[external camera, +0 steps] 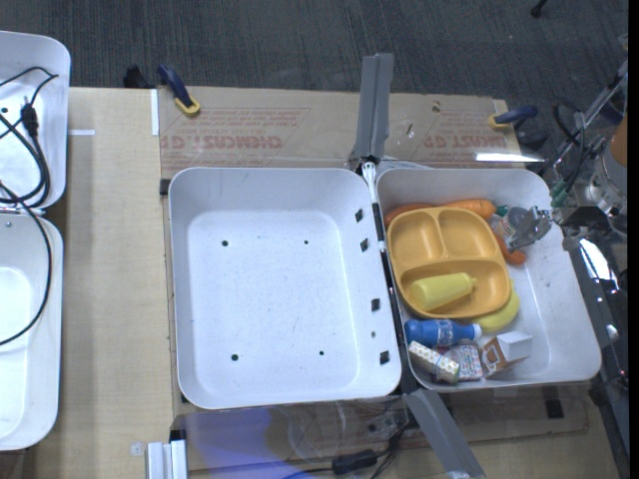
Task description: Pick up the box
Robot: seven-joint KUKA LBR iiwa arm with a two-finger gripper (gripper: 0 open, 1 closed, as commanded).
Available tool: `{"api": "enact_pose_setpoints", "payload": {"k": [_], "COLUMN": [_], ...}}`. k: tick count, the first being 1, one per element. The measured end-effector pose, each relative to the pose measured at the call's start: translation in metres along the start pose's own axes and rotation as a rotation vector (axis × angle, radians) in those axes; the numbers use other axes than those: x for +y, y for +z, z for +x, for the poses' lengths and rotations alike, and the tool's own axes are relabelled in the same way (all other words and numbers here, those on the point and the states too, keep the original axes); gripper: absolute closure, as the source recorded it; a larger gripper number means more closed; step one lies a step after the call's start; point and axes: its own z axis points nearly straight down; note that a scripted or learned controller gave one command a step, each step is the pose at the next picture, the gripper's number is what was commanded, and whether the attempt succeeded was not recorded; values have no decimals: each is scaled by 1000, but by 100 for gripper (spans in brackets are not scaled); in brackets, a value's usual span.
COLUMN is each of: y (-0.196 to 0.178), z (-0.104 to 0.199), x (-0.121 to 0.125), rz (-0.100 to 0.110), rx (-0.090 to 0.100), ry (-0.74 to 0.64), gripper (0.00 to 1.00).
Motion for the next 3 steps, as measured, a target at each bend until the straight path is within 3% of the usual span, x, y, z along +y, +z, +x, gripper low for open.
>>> {"api": "enact_pose_setpoints", "payload": {"k": [1, 2, 3], "y": [143, 2, 123], "z": [70, -6, 50], "x": [-41, -54, -53], "rz": [-9, -8, -26], "rx": [1, -4, -4], "ry": [56, 13, 4], "gripper": [0, 0, 0]}}
